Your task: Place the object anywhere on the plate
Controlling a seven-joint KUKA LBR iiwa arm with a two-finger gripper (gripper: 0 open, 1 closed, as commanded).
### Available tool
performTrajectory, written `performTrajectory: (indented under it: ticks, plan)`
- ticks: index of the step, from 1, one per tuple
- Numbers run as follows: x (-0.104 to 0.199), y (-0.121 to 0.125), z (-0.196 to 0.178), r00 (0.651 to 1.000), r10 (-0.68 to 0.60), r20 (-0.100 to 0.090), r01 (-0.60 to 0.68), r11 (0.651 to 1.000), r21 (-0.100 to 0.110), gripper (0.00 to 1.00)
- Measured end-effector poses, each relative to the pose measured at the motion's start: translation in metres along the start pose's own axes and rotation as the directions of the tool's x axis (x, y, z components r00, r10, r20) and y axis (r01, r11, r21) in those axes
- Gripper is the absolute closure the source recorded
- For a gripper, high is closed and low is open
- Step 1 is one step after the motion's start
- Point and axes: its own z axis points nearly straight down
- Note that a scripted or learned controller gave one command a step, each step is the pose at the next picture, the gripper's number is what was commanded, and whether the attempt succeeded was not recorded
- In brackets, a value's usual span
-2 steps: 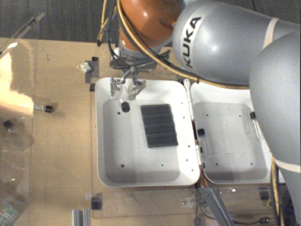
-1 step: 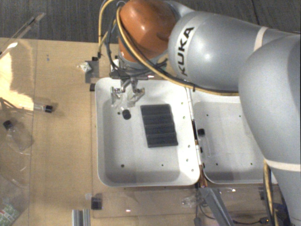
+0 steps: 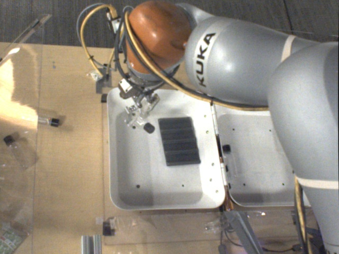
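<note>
The plate (image 3: 179, 140) is a black ridged rectangle lying flat in the middle of the left white bin (image 3: 159, 197). A small dark object (image 3: 149, 127) rests on the bin floor just off the plate's upper left corner. My gripper (image 3: 139, 111) hangs over the bin's upper left part, directly above and slightly left of that small object. From this angle the wrist and cables crowd the gripper, and nothing can be made out held in it.
The right white bin (image 3: 254, 189) lies under my arm, with a small black piece (image 3: 226, 148) at the divider between the bins. On the bench to the left lie a small vial (image 3: 52, 121) and clear plastic (image 3: 16, 152). A black block (image 3: 108, 227) sits below the left bin.
</note>
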Motion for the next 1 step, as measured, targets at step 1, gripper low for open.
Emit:
performTrajectory:
  ticks: [1]
  plan:
    - [0.0000,0.0004,0.0089,0.942,-0.335,0.001,0.335,0.942,-0.001,1.00]
